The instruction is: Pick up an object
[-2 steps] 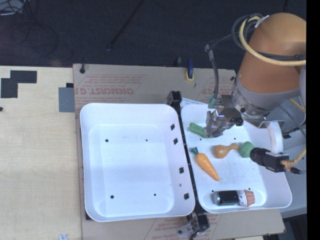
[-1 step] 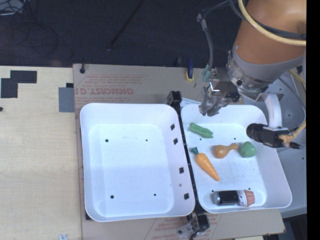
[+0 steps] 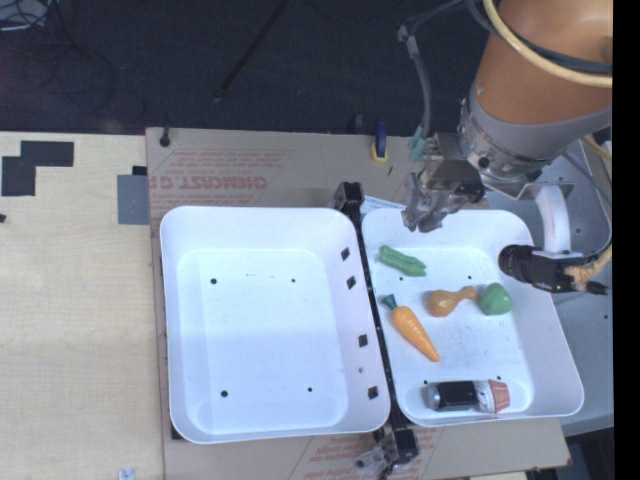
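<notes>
The pick had not been made yet, as far as I could judge: every object lay on the floor of the right bin [image 3: 560, 363], and nothing hung from the tool [image 3: 428, 218].

Farthest below the tool, at the near edge of that bin, a small dark canister with a reddish cap [image 3: 465, 396] lay on its side. Closer to the tool, a toy carrot [image 3: 413, 331] lay at a slant with its green top toward the tool. Off to the tool's right at about the same depth lay a tan pear-shaped piece [image 3: 447, 300], and just beside that a green round toy [image 3: 494, 299], the two touching or nearly so. Nearest of all, just below the tool and a shade to its left, lay a green pea pod [image 3: 402, 261].

The tool itself hung over the far edge of the right bin, apart from all of these. I could not tell whether it was spread or pressed together; the tips merged into one dark shape from where I stood. It touched nothing that I could see.

What was left, then, was the whole job: choose an object, come down on it, grip and lift. The pea pod looked the handiest candidate. The left bin [image 3: 180, 268] sat well away to the tool's left.
</notes>
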Robot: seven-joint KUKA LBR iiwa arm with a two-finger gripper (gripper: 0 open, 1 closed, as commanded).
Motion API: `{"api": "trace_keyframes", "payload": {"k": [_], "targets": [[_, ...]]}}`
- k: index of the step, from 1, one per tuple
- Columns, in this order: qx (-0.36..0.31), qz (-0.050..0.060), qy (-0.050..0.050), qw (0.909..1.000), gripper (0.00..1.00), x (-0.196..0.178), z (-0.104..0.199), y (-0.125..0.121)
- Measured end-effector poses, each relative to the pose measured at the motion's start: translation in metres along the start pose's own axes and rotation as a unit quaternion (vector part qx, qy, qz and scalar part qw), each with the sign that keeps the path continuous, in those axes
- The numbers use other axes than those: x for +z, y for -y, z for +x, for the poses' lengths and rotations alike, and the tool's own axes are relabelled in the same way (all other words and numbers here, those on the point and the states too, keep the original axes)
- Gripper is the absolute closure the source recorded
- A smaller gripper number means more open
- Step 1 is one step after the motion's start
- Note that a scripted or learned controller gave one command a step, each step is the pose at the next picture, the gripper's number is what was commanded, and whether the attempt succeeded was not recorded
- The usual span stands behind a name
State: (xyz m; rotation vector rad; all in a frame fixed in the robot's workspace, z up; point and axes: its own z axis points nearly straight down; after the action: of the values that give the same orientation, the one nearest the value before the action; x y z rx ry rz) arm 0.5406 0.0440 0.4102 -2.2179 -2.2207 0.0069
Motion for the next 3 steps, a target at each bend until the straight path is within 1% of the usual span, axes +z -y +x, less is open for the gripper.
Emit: {"api": "trace_keyframes", "payload": {"k": [1,2,3], "targets": [[0.0,0.002,0.0,1.0,1.0,-0.009,-0.001,0.0],[-0.001,-0.004,-0.001,1.0,1.0,-0.057,0.042,-0.012],[0.001,0.008,0.001,1.0,1.0,0.125,0.048,0.056]]}}
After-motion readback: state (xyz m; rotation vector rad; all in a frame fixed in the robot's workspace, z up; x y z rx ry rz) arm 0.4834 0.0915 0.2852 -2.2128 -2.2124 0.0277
